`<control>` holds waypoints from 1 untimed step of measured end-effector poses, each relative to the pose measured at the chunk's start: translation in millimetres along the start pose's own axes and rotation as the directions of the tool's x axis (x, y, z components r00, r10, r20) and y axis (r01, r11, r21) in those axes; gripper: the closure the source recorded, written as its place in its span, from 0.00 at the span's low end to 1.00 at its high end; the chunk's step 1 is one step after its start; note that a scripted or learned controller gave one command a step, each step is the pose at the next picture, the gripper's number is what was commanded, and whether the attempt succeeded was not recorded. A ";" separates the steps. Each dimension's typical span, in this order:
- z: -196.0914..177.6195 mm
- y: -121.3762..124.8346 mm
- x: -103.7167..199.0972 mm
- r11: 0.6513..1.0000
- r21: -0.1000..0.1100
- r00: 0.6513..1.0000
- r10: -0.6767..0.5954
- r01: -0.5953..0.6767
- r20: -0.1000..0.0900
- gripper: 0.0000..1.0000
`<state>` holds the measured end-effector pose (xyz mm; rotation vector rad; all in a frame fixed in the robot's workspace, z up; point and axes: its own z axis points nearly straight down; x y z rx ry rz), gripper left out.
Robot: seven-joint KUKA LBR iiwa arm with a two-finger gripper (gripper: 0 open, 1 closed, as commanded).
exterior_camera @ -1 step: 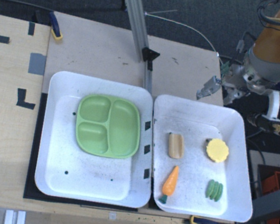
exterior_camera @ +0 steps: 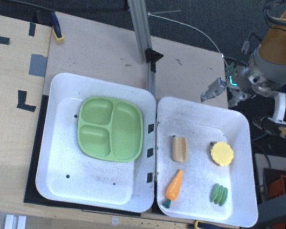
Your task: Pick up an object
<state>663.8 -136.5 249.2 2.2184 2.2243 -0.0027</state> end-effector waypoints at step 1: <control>62.4 2.4 -5.2 1.000 0.006 1.000 0.001 -0.001 0.000 0.00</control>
